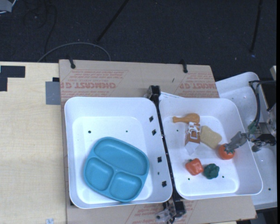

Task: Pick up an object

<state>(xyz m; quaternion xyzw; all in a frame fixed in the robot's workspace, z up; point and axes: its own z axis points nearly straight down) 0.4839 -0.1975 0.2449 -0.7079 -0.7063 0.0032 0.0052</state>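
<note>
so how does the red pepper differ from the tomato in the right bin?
The pepper lies in the open near the bin's front, beside the green toy; the tomato sits further right, by the wall, with the gripper right at it. The pepper looks blocky; the tomato rounder. Both are small, red and in the right bin.

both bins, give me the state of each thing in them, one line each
blue divided plate: flat in the left bin
chicken drumstick: lying in the right bin
snack packet: lying beside the bread slice
tomato: gripper right at it, grasp unclear
red pepper: touching the broccoli
</note>
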